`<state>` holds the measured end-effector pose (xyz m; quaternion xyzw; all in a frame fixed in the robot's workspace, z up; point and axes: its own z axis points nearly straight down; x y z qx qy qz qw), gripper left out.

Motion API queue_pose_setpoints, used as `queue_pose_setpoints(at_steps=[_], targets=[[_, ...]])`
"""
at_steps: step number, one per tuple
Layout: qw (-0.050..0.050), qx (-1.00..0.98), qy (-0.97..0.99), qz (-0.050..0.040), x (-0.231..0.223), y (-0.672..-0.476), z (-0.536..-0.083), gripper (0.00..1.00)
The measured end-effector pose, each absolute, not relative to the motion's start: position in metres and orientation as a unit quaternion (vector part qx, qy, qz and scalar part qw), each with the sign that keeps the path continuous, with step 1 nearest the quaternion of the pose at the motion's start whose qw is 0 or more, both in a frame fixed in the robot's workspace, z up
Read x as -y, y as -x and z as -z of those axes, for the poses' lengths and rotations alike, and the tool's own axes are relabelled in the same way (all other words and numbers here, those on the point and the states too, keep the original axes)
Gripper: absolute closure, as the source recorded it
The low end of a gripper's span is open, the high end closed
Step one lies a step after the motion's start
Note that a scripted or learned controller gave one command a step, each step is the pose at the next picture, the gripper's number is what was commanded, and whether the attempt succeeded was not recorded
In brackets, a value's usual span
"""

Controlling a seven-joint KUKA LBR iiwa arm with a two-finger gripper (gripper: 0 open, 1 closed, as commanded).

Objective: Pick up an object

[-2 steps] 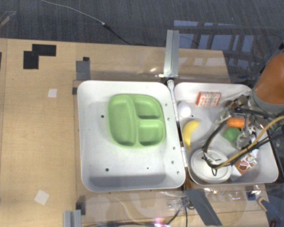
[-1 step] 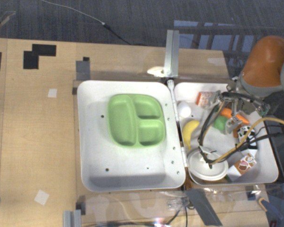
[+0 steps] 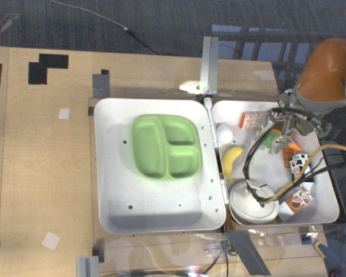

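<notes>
Two white bins sit side by side on the wooden bench [image 3: 40, 183]. The left bin [image 3: 112, 212] fills the middle of the frame and holds a green divided plate [image 3: 164, 146] lying flat, slightly toward its upper half. The right bin [image 3: 328, 209] at centre-right is cluttered: a small orange-and-white box [image 3: 252, 119] near its top, a white egg-shaped ball [image 3: 224, 134] by the upper left wall, a yellow banana-like piece [image 3: 232, 160] just below it, a white bowl [image 3: 252, 203] at the lower left corner, an orange item [image 3: 292, 153] and a cow-patterned piece [image 3: 299, 163] toward the right, and a printed carton [image 3: 300, 198] at lower right. The arm comes in at the upper right of the frame with its orange band [image 3: 326, 68] showing. The gripper [image 3: 281, 133] hangs over the upper middle of the right bin, just above a green-and-orange object [image 3: 269, 139]; can't tell how the claw is set, since wrist hardware and black cables [image 3: 251, 154] hide it. No object visibly pinched.
</notes>
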<state>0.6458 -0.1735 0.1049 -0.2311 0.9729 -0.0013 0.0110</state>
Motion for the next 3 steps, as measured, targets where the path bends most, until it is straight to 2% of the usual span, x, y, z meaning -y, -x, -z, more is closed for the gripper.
queue_pose_setpoints(at_steps=[1, 2, 3], targets=[[0.012, -0.968, 0.251, 0.0042, 0.138, -0.666, -0.245, 1.00], [0.006, -0.973, 0.231, -0.0001, 0.069, -0.632, -0.243, 1.00], [0.007, -0.955, 0.298, 0.0017, 0.086, -0.670, -0.286, 1.00]])
